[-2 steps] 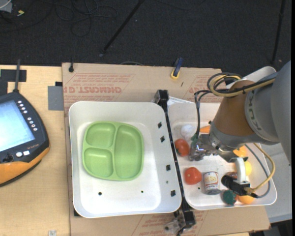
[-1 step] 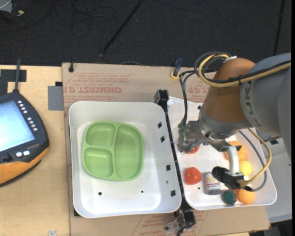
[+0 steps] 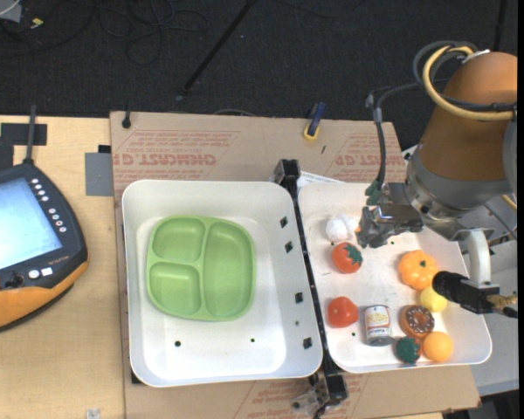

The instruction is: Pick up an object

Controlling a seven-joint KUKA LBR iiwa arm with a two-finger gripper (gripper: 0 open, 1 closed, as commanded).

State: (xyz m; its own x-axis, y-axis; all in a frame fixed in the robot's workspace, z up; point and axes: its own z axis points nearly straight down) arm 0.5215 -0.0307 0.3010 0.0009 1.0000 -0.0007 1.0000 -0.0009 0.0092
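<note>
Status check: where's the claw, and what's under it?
Claw low over right bin, nothing seen in it. Nearest: tomato, white object. Close by: orange pumpkin, can.

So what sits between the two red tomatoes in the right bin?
Nothing: in the camera view, bare white bin floor separates the upper tomato from the lower tomato.

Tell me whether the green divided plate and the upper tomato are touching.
Apart. The camera view shows the green divided plate in the left bin and the upper tomato in the right bin, with the bin walls between them.
</note>
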